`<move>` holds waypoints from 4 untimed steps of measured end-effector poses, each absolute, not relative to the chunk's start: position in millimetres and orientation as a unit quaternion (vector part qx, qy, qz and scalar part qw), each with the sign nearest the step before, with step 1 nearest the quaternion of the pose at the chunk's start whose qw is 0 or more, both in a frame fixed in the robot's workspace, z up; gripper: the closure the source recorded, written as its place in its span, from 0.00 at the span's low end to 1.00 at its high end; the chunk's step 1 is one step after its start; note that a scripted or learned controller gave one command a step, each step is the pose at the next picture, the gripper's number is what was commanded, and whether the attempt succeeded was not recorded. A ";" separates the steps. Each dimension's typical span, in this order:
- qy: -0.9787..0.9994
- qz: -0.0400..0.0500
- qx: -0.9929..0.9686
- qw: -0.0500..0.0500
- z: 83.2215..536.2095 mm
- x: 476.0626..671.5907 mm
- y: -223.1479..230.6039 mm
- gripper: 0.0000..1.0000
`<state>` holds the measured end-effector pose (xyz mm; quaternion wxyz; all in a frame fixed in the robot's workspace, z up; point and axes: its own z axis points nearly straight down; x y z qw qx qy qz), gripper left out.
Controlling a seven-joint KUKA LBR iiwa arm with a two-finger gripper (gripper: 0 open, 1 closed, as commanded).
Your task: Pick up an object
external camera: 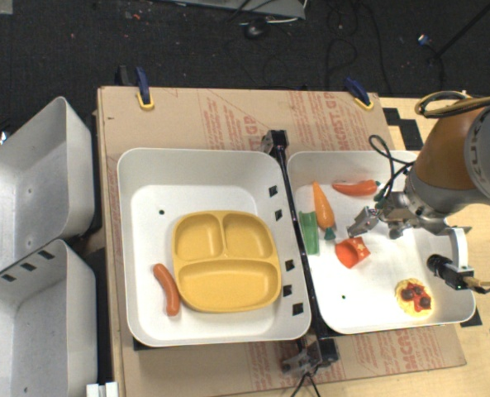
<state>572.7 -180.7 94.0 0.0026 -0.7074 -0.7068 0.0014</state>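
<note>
Across two bins [137,246]: one tray [225,260], one sausage [167,289], five foods.

bins [137,180] 2 | tray [225,260] 1 | food items [324,204] 6

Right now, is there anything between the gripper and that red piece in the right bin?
Nothing visible stands in the way. The gripper hangs just above the red piece, with only bare bin floor showing between them. The orange carrot and green piece lie to the camera's left of it, apart from the red piece.
</note>
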 end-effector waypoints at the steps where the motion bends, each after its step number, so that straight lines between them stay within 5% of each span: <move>1: -0.707 0.000 -0.707 -0.001 107.7 574.5 -181.2 1.00; 4: -0.708 -0.002 -0.706 -0.004 282.9 572.3 -171.6 1.00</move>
